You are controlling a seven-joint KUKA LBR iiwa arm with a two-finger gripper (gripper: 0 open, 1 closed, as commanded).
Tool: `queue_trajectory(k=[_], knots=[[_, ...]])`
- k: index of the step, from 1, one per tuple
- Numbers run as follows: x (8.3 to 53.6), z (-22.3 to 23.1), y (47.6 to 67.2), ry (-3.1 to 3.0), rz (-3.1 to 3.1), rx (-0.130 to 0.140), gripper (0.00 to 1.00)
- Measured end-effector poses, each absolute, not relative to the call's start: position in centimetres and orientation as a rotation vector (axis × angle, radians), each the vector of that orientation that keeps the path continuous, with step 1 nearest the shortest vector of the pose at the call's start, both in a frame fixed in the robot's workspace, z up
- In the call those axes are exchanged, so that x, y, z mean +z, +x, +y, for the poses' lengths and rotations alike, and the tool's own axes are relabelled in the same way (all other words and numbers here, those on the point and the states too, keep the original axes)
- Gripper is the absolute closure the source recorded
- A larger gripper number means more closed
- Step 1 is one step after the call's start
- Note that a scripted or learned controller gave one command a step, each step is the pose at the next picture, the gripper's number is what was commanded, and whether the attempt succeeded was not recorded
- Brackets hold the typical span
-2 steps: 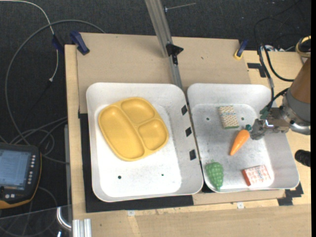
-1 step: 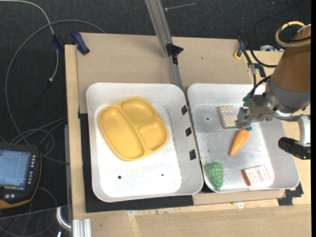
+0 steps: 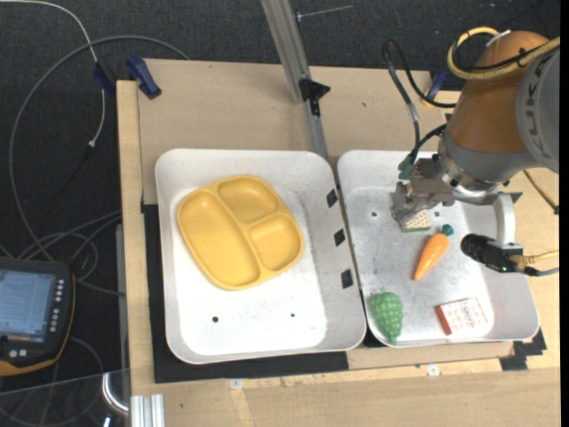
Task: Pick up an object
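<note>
Hand (image 3: 412, 210) is low over the rt bin (image 3: 373, 172), upper-middle area — can't tell its state from this angle. A small pale checkered obj (image 3: 415, 221) sits right under/at the hand; can't tell if touching. Carrot (image 3: 431, 254) lies just below-right of the hand, tilted, green end up. Green veg (image 3: 387, 314) near bin's front-left corner, red/white card (image 3: 463, 315) front-right. Left bin (image 3: 178, 172) holds a yellow divided tray (image 3: 238, 231) — well apart from the hand.

divided plate (image 3: 240, 231) in left bin (image 3: 178, 310) | carrot (image 3: 431, 254), leafy vegetable (image 3: 387, 314), card (image 3: 463, 316) in right bin (image 3: 373, 176)
</note>
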State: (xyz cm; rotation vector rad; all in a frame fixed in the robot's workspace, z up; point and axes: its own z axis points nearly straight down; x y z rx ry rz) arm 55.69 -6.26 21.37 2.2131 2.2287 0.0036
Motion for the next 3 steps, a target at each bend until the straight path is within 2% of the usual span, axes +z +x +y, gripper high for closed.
queue_trajectory(k=[1,2,3], knots=[[22.8,-1.6,57.6,2.213,2.228,0.006,1.00],[22.1,3.5,60.5,2.214,2.229,0.005,1.00],[23.7,8.8,62.8,2.213,2.229,0.008,1.00]])
